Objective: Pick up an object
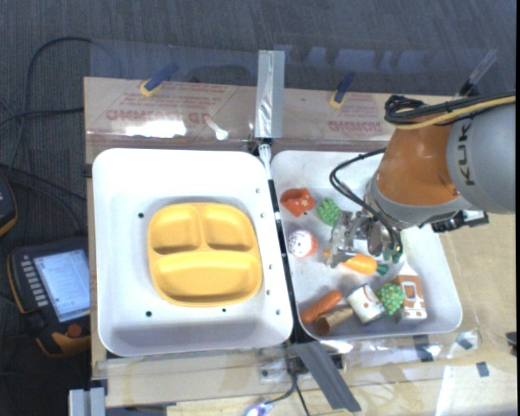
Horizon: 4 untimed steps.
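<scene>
Pincer (361,243) low in right bin (442,276), finger spread impossible to tell. Orange carrot (360,264) lies just below it, long axis running left-right, touching or nearly.

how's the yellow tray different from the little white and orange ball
The yellow tray is much larger than the white and orange ball. The tray is flat, roughly square and split into three compartments; the ball is round. The tray is one plain yellow colour, while the ball is white with orange patches. The tray lies in the left bin, the ball in the right bin near the divider. Both rest on a bin floor, untouched by the gripper.
</scene>
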{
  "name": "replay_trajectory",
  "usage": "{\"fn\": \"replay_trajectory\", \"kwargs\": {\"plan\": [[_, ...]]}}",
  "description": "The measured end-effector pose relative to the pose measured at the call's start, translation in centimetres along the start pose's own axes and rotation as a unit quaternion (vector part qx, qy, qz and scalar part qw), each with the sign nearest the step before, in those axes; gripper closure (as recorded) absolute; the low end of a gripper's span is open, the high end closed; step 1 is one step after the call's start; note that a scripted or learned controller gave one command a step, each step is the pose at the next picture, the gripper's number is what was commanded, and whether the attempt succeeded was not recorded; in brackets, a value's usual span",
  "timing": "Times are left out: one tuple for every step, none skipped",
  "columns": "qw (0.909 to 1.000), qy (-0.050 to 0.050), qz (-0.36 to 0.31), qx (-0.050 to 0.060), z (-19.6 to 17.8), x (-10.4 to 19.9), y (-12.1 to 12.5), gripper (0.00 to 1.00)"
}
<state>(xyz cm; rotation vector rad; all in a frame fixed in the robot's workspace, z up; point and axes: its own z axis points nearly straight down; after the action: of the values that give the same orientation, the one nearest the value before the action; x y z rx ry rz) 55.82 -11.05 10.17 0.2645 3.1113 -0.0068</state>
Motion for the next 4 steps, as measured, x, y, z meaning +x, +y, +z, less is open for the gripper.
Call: {"fn": "replay_trajectory", "kwargs": {"plan": [[0.9993, 0.008, -0.037, -0.001, -8.3, 1.2, 4.3, 1.0], [0.993, 0.009, -0.118, -0.001, -0.2, 3.3, -5.3, 1.0], [0.9939, 0.003, 0.11, 0.0, 0.9, 2.9, 0.1, 1.0], [0.9939, 0.002, 0.11, 0.0, 1.0, 2.9, 0.1, 0.0]]}}
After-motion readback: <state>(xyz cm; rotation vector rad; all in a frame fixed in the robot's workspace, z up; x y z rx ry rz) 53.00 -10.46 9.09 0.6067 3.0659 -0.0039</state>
